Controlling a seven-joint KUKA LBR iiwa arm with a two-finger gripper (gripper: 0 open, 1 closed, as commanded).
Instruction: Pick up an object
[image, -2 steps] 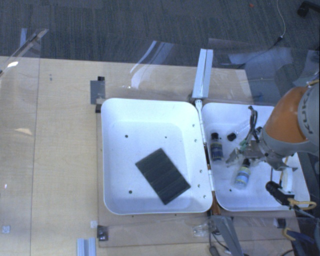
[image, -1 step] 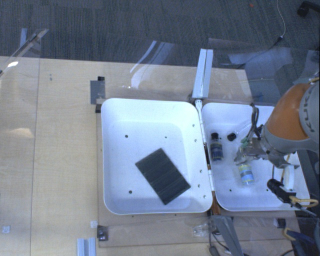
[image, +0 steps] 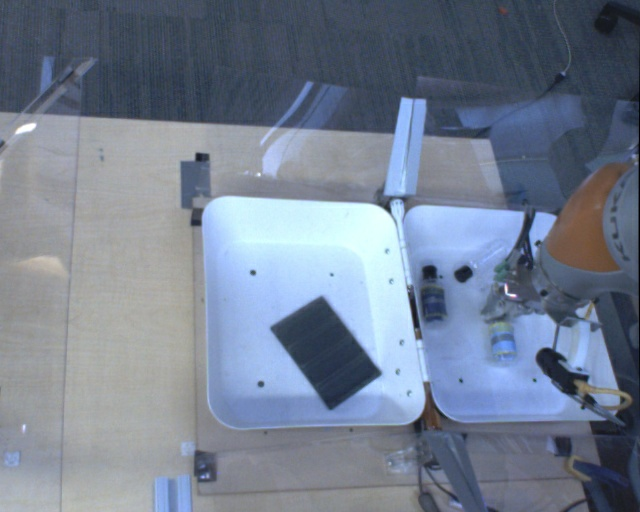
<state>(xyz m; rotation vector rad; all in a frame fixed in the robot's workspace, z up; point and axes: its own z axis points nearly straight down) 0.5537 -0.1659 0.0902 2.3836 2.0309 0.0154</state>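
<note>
Two shallow white plastic bins with rounded corners sit side by side on the pale wooden bench. In the left bin (image: 230, 300) lies one flat, dark grey rectangular pad (image: 326, 351) with a fine ribbed texture, turned at a slant. Over to the right bin (image: 450, 395): a small dark bottle (image: 432, 298), a little black cap (image: 463, 272) just beside it, and a clear bottle with a blue label (image: 502, 342). The gripper (image: 507, 296) hangs right above that clear bottle, metal parts glinting; whether its fingers are spread or closed, I cannot tell.
</note>
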